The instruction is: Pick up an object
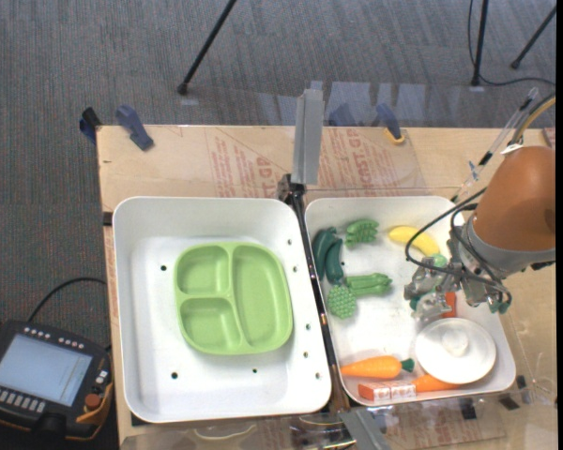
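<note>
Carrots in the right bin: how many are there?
2. One carrot lies near the front edge, left of the white bowl. A second carrot pokes out from under the bowl's front. The arm may hide more.

- Left bin (131,251): open floor all round the green divided plate (233,298), widest along the near and left walls.
- Right bin (375,204): crowded. Dark green vegetable (327,249), small green brush (361,231) and larger green brush (357,292) packed against the left wall and centre.
- Near wall blocked by carrot (373,367), orange box (388,391) and white bowl (455,350) (all close together).
- Yellow piece (415,240) at the far right, just beside the gripper (443,293) and its cables.
- Small bare patch between larger brush and carrot.
</note>
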Tool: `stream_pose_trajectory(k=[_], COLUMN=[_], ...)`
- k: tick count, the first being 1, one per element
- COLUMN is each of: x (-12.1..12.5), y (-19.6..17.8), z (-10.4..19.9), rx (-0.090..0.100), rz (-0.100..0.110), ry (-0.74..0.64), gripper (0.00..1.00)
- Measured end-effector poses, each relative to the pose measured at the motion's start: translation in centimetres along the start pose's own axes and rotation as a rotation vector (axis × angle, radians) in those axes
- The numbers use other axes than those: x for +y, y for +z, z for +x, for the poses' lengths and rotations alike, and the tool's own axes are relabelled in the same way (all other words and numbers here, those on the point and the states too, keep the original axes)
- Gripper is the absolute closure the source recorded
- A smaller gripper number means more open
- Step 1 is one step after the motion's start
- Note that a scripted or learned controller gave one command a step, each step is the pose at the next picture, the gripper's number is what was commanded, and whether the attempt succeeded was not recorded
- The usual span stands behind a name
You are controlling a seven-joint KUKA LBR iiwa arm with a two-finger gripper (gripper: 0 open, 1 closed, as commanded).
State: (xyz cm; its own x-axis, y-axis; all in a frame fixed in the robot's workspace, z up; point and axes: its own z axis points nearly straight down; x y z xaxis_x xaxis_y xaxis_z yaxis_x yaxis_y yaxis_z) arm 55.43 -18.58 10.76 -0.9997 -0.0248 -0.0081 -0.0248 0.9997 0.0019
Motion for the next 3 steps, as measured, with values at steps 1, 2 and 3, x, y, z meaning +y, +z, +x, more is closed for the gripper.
stream_pose_trajectory(k=[1, 2, 3], x=[-2.7, -2.7, -2.4], y=[2.1, 2.0, 2.0], z=[-6.3, -8.4, 0.6], rx=[0.006, 0.005, 0.006], rz=[-0.001, 0.001, 0.002], ry=[0.065, 0.281, 0.420], gripper=[1.00, 1.00, 1.00])
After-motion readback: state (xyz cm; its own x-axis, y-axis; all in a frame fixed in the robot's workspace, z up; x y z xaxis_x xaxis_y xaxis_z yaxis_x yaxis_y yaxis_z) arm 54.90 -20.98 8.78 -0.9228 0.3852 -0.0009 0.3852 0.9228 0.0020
